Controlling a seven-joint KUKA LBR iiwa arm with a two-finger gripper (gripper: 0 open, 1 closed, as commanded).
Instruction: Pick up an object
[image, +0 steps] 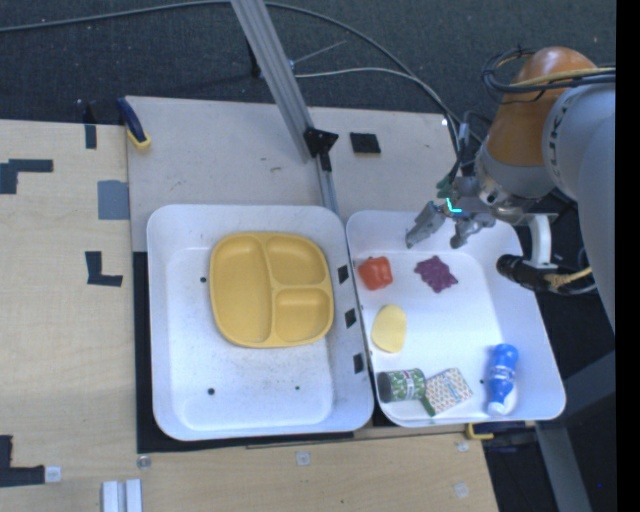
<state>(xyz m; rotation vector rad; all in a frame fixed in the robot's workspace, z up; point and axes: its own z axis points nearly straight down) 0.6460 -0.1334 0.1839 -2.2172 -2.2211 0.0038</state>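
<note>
Yellow tray (270, 290) fills the left bin (170, 300); spread pincer (440, 232) hovers over the right bin (520, 340).

Pale wooden bench (60, 300) (dark tape patches), dark carpet floor (120, 50) beyond, loose cables (380, 75), slanting metal pole (280, 80)

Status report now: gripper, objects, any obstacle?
Gripper open, above right bin, holding nothing. Purple piece and red piece nearest. Nothing in the way.

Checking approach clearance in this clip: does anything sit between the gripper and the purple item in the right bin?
Nothing visible does. The gripper hangs over the right bin's far side, and bare bin floor separates it from the purple item. The red object lies off to the side.
</note>
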